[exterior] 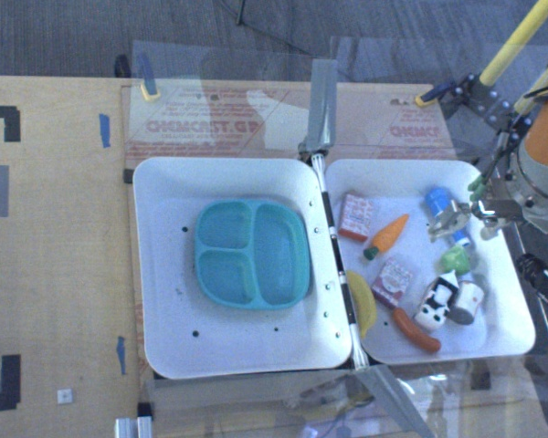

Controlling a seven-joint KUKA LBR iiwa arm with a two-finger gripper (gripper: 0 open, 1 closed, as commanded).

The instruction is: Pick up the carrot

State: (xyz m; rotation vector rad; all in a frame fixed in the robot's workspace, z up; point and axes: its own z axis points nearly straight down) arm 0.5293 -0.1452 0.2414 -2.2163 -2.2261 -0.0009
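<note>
Carrot (389, 233): lies in the right bin (509, 336), upper middle of its floor, slanted, orange tip toward the far right corner, green end toward the near left. Free of the gripper.
Gripper (463, 215): low over the right bin's right half, just right of the carrot and apart from it. Metal fingers spread apart; nothing seen between them.
Arm (536, 153): enters from the right edge, orange band at the frame's border.
Blue item (437, 199): beside the gripper, near the right bin's far edge; partly covered, kind unclear.
Pink box (356, 217): just left of the carrot, close to the bin's left wall.
Second pink box (394, 281): middle of the right bin, nearer than the carrot.
Banana (363, 302): along the right bin's left wall, near end.
Red sausage (415, 330): by the near edge, right of the banana.
Cow toy (437, 301): black and white, near right part of the bin.
Green item (456, 261): just beyond the cow toy, below the gripper.
Left bin (160, 272): holds a teal divided plate (253, 254) at its centre, three compartments.
</note>
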